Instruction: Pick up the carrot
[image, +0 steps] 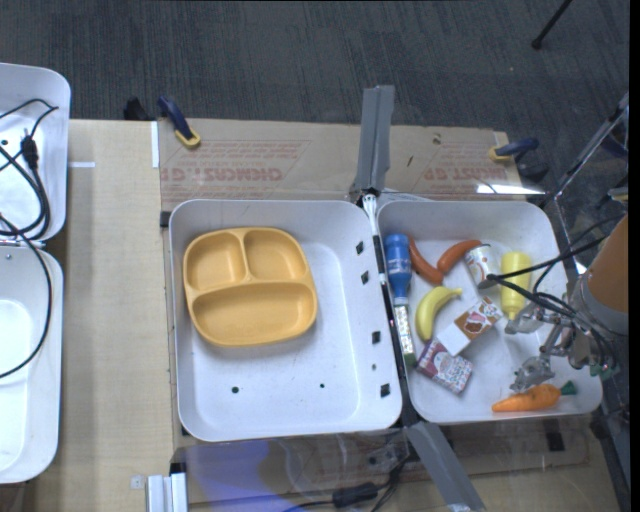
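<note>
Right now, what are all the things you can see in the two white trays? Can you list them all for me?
Left bin: one, white, left of the divider.
Right bin: one, white, beside it.
Divided plate: one, yellow-orange, three compartments, upper left of the left bin.
Carrot: one, orange with a green tip, near the front right corner of the right bin.
Banana: one, yellow, middle of the right bin.
Blue bottle: one, blue, along the right bin's left wall.
Hot dog: one, orange-red, back of the right bin.
Yellow bottle: one, yellow, back right.
Small boxes: two, red and white, below the banana.
Gripper: one, grey metal, just above the carrot.
</note>
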